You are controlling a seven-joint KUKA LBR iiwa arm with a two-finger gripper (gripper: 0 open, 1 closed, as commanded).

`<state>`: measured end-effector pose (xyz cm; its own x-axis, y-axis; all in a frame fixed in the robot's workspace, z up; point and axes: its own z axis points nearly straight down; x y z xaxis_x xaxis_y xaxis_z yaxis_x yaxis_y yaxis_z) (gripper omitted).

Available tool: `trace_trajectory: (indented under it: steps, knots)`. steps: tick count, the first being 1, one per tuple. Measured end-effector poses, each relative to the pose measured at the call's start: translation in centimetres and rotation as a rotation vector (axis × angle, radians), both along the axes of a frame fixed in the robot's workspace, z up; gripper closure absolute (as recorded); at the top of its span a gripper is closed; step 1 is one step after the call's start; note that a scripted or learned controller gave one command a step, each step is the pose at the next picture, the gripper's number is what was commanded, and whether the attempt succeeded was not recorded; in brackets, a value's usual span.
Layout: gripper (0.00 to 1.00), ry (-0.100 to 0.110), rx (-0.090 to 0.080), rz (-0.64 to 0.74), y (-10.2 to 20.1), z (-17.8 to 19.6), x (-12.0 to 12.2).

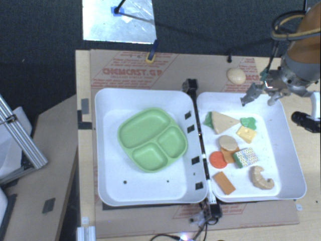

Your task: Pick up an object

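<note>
My gripper hangs over the back edge of the right bin, its two fingers apart with nothing between them. In that bin, in front of the gripper, lie several toy foods: a cream wedge, a green piece, a yellow cube, a tan disc, a red disc, a speckled block, an orange slab and a beige croissant shape.
The left bin holds a green divided plate. A beige egg-shaped object lies on the board behind the right bin. A black clamp strip runs between the bins. A foil sheet lies at the back.
</note>
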<state>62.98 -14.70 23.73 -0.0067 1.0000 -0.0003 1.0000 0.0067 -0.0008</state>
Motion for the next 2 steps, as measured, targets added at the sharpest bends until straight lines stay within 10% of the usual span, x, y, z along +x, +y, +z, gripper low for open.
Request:
trace_trajectory:
  steps: [2]
  knots:
    - [0.0, -0.001, 0.0, -0.005, 0.2, -10.5, -0.1]
